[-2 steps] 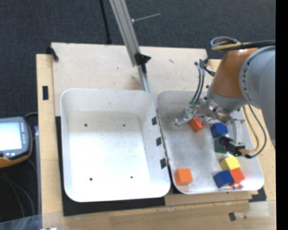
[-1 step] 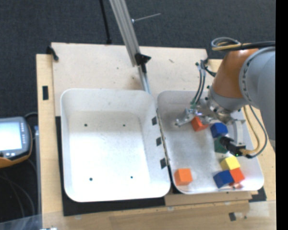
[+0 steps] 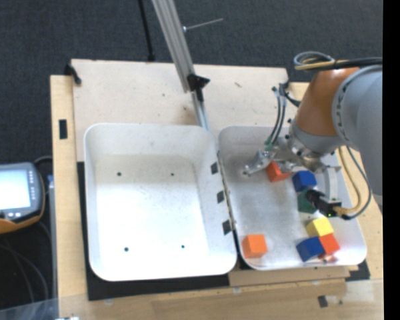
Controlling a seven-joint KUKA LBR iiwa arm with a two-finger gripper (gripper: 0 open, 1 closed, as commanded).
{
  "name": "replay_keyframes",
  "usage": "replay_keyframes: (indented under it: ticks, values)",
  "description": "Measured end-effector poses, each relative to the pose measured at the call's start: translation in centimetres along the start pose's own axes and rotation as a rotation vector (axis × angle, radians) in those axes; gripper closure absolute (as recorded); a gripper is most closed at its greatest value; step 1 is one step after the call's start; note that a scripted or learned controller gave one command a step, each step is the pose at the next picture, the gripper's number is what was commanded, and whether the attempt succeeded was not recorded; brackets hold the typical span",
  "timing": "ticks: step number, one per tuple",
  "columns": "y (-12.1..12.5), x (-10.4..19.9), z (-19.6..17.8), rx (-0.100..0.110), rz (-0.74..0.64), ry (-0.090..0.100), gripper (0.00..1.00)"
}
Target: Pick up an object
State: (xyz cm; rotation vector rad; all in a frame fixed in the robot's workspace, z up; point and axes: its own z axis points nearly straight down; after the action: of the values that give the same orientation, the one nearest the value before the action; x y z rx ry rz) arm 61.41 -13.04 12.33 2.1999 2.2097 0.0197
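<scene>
Orange block sits nearest, at the front edge of the right bin, near its left wall. Front right corner of that bin: blue block, touching a red-orange block and a yellow block just behind. Green block and another blue block lie further back, under the arm. Tool is low in the bin's rear half, just beside an orange-red block; cannot tell if they touch, or if the tool is apart or together. Left bin sits alongside on the counter.
</scene>
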Motion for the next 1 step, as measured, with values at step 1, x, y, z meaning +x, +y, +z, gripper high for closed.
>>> replay_keyframes:
  ticks: [1]
  values:
    - [0.06, -0.03, 0.06, 0.000, 0.000, 0.000, 0.00]
